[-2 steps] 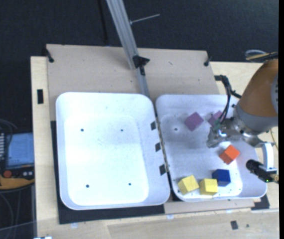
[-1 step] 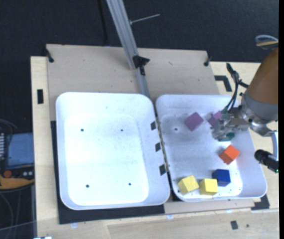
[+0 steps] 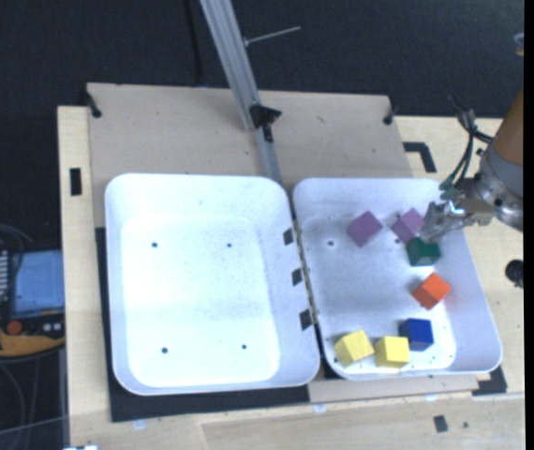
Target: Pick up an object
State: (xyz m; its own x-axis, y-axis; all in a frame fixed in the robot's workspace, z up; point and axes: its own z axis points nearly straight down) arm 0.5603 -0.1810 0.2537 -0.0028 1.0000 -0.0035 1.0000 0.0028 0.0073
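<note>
The right bin [image 3: 342,279] holds several small blocks. Two purple blocks [image 3: 364,228] [image 3: 407,224] lie near its far side, with a green block [image 3: 423,251] just below the right-hand purple one. An orange block [image 3: 431,291] sits lower, then a blue block [image 3: 418,333] and two yellow blocks [image 3: 353,348] [image 3: 393,351] along the near rim. My gripper [image 3: 438,221] comes in from the right and hovers over the green block and the right purple block. No block shows between its fingers.
The left bin [image 3: 197,279] stands beside the right one. A slanted metal pole [image 3: 239,64] rises behind the bins. Cables and a blue box [image 3: 37,284] lie off the bench at the left.
</note>
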